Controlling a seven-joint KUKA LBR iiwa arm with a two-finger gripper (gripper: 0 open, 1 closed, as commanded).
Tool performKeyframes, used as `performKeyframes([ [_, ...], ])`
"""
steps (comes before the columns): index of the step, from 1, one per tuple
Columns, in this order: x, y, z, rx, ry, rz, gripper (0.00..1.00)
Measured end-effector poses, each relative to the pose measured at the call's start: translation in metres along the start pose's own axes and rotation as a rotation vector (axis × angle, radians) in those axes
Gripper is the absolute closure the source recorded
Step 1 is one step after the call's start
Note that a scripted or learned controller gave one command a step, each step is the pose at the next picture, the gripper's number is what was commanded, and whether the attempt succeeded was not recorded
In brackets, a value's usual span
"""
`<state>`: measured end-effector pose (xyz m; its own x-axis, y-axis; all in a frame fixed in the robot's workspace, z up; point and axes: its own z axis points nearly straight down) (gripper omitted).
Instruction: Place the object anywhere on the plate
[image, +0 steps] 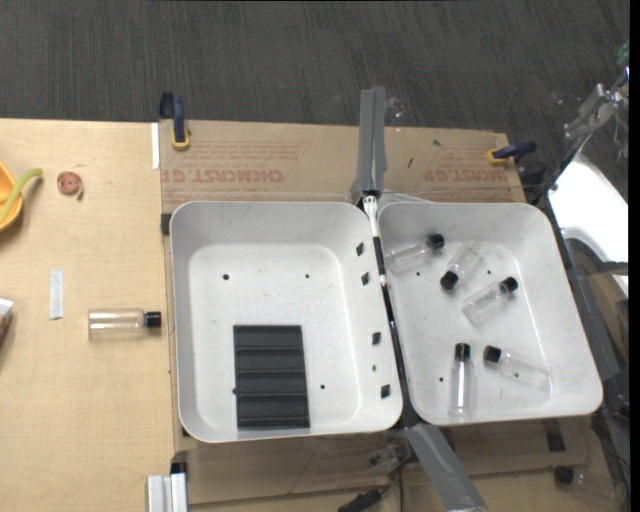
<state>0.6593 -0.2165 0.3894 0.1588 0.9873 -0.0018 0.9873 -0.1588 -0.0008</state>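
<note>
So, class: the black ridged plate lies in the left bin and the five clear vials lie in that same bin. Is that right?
Not quite. The black ridged plate does lie in the left bin, but the five clear vials lie in the right bin, as the camera view shows.

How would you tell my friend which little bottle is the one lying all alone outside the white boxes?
Start at the left white bin, the one with the dark ribbed plate inside. Look just outside its left wall, on the pale wooden bench. There lies a clear bottle on its side, black cap pointing toward the bin; the other clear vials are all together in the right bin.
</note>
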Motion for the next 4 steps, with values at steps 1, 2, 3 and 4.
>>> performKeyframes([
  [1,-0.005,-0.034,-0.051,0.0,0.0,0.145,0.0],
  [2,0.038,-0.006,-0.05,0.002,-0.001,0.249,0.0],
  [3,0.003,-0.001,-0.034,0.004,0.0,0.359,0.0],
  [4,0.122,-0.02,-0.051,0.004,0.0,0.468,0.0],
])
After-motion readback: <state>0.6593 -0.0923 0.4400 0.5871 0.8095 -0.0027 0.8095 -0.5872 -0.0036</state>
